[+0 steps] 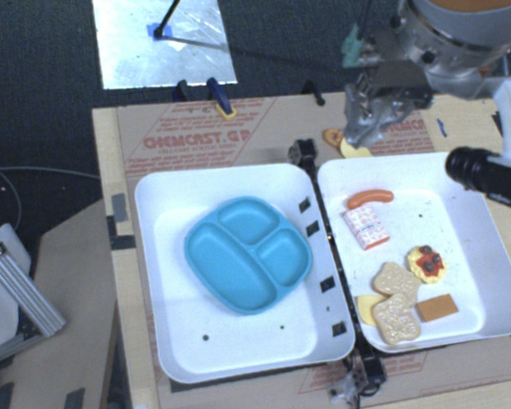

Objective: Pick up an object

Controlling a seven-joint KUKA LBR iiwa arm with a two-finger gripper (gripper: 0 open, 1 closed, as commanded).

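Camera view: looks down at a slant on two white bins side by side on a cardboard sheet on the surface [80, 263]
Arm: grey with an orange band, comes in from the upper right, wrist above the far rim of the right bin
Hand [363, 133]: hangs over the cardboard just beyond the right bin's far edge; whether it is open or closed I cannot tell
Near the hand: a small pale yellow piece [353, 149] lies on the cardboard just under it, and a small tan ring-shaped piece [333, 136] sits just beside that
Left bin [175, 344]: holds a blue divided plate [247, 253] with three compartments, lying flat near the middle
Right bin [482, 248]: holds toy food, all resting on the bin floor
Far part of right bin: a red sausage [368, 199], and a red-and-white packet [367, 227] just in front of it
Near part of right bin: two speckled beige crackers [395, 301] touching each other, a yellow piece [367, 308] at their left, a small brown rectangle [436, 308] at their right
Beside the crackers: a yellow tart with red topping [427, 264], just to their right and farther back
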